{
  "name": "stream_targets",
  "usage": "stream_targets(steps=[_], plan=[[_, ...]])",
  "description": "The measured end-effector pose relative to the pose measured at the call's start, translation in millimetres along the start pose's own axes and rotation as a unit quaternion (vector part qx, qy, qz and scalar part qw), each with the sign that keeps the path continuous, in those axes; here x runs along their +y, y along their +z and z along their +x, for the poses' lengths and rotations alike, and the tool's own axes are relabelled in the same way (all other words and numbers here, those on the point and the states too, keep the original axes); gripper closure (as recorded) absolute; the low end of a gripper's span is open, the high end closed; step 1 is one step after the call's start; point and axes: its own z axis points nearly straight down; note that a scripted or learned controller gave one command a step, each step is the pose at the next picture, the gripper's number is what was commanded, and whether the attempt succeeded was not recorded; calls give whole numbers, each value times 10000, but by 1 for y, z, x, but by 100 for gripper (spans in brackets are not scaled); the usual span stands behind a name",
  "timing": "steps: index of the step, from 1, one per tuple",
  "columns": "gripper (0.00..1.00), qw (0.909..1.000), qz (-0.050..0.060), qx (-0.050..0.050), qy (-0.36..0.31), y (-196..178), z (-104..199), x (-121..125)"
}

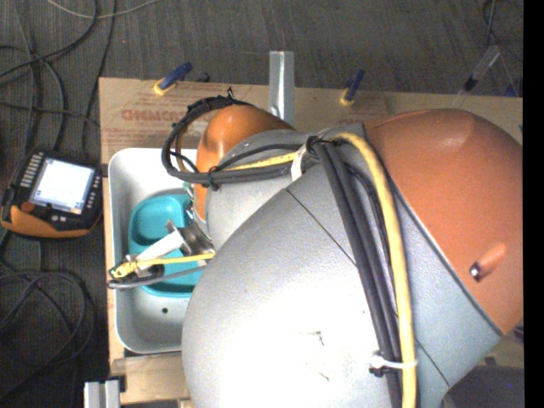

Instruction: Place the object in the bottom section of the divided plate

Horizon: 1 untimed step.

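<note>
Arm: the grey arm (pixel 340 270) is leaning in from the right and looming over most of the bench, its orange band sitting high over the white bin (pixel 127 167).
Gripper: the gripper (pixel 192 233) is hanging low over the plate (pixel 155 215), right above its middle. I cannot tell whether it is open or closed, because the wrist is blocking the view.
Object: I am not managing to pick it out. Whether it is being carried or is lying somewhere under the arm, I cannot tell.
Plate: it is sitting in the bin on the view's left, near the bin's right side. It is showing a bright teal, glossy surface with a raised, rounded rim. Its dividers are hard to make out, and the arm is covering its right part.
Bottom section: the near edge of the plate is peeking out below the gripper, and nothing is showing as resting there.
Progress: the reach to the plate is looking done, judging by the gripper hovering over it. The placing is not looking finished.
Left to do: I am judging that the object needs to end up in that near section, with the arm then clearing away.
Risk: the gripper is sitting closer to the plate's middle than to its near edge, so a drop here could be landing in the wrong section.
</note>
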Motion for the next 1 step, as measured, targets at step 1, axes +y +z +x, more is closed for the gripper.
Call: stream_targets(steps=[1], plan=[[0,10000,-6,2,0,0,0,0]])
